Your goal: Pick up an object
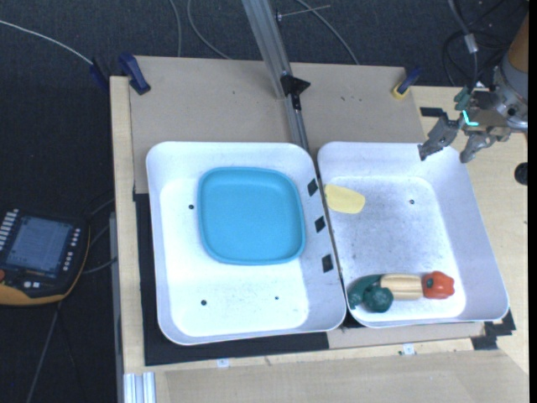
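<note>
My gripper (451, 147) hangs over the far right corner of the right bin (470, 225), its two dark fingers spread apart with nothing between them. Down at the bin's near edge lie a dark green object (371, 295), a tan wooden piece (401, 286) and a red pepper-like object (438, 285) in a row. A pale yellow piece (345, 199) rests at the bin's far left, beside the divider. All of these lie well away from the gripper.
The left bin (172, 225) holds a blue square plate (250, 215). A slanted metal pole (270, 36) rises behind the bins. Clamps (134, 74) grip the bench's back edge. A handheld pendant (38, 250) lies off the bench at left.
</note>
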`<control>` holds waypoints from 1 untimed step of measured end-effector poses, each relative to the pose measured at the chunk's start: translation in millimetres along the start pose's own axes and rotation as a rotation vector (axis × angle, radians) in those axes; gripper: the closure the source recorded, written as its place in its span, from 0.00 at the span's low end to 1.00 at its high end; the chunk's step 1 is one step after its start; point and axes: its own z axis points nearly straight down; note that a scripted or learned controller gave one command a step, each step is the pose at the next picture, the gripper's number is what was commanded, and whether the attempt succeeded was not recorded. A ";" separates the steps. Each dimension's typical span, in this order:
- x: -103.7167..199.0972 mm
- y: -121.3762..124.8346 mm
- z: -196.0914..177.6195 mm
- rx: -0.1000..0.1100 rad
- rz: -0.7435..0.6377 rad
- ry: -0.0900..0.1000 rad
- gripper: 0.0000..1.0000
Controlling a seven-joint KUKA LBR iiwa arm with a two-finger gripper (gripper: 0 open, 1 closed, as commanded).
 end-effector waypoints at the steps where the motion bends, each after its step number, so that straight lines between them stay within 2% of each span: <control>1: 0.0 0.0 0.1 0.000 0.000 0.000 0.00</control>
